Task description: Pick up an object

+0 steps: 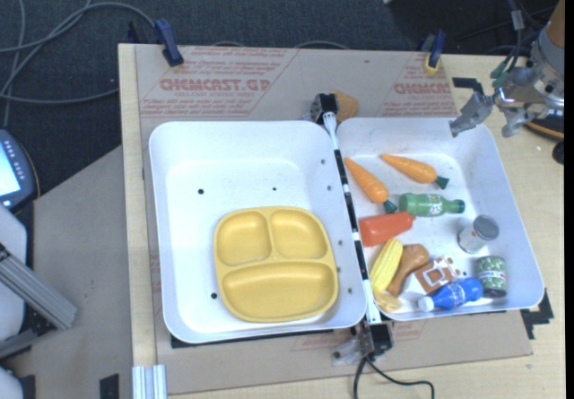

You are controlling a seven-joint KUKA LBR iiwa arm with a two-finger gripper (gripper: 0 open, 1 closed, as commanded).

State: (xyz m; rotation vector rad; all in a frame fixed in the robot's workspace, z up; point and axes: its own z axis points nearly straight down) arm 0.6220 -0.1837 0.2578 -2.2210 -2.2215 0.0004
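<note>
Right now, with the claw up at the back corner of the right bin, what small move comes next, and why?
Probably bring the claw forward and left over the right bin toward the nearer carrot. The claw hangs open with nothing between its fingers, over the bin's far rim, and that carrot lies apart from the crowded toys nearer the front.

There are two white bins [170,209]. One yellow plate [273,263] sits in the left bin. The right bin has two carrots [366,179], one green bottle [429,204], one blue bottle [453,295], one red pepper [386,227], one corn [387,264], one chicken leg [411,261] and two cans [479,232].
</note>
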